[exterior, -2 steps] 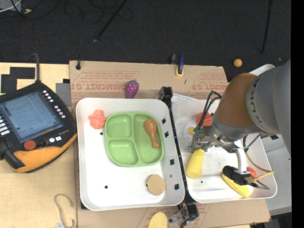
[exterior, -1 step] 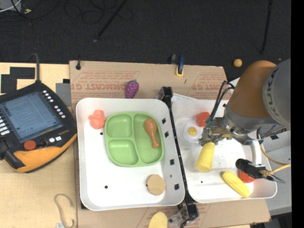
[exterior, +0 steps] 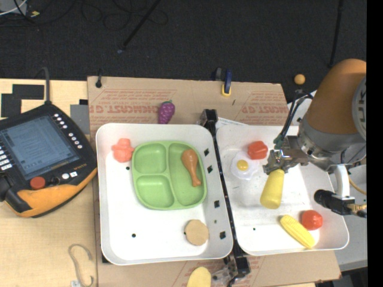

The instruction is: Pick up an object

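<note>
My gripper (exterior: pixel 277 164) hangs low over the right bin (exterior: pixel 335 244), right at the top end of a yellow bottle (exterior: pixel 271 190) that lies tilted on the bin floor. The gripper touches or nearly touches the bottle's upper end. Close by to the left are a fried egg toy (exterior: pixel 242 166) and a red block (exterior: pixel 257 150). A yellow corn cob (exterior: pixel 297 231) and a red tomato (exterior: pixel 311 220) lie at the bin's front right.
The left bin (exterior: pixel 114 232) holds a green divided plate (exterior: pixel 157 190) with a drumstick (exterior: pixel 191 167) on it, a pink toy (exterior: pixel 122 150) and a tan round cookie (exterior: pixel 195 232). Purple grapes (exterior: pixel 166 111) and a yellow lemon (exterior: pixel 198 277) lie outside the bins. A teach pendant (exterior: pixel 42 154) sits at the left.
</note>
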